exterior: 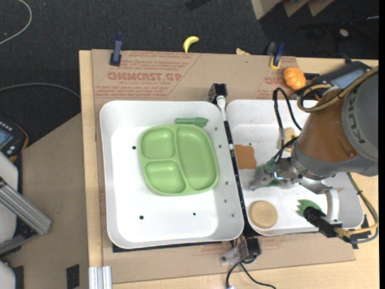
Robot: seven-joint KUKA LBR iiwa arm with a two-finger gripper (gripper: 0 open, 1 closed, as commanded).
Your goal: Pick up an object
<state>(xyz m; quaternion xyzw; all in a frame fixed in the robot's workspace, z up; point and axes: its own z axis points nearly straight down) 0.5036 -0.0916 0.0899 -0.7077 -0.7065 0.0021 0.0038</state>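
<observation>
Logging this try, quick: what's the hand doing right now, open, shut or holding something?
Hand: low in the right bin, by the brown block; open or shut cannot be told, and no held object is visible.

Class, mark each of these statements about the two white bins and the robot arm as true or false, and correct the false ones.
1. A green divided plate lies in the left bin. True.
2. The round tan object sits on the green plate. False: it lies in the right bin, near its front edge.
3. The end effector is over the right bin. True.
4. A brown square piece lies in the left bin. False: it is in the right bin.
5. An orange object lies on the bench beyond the bins. True.
</observation>
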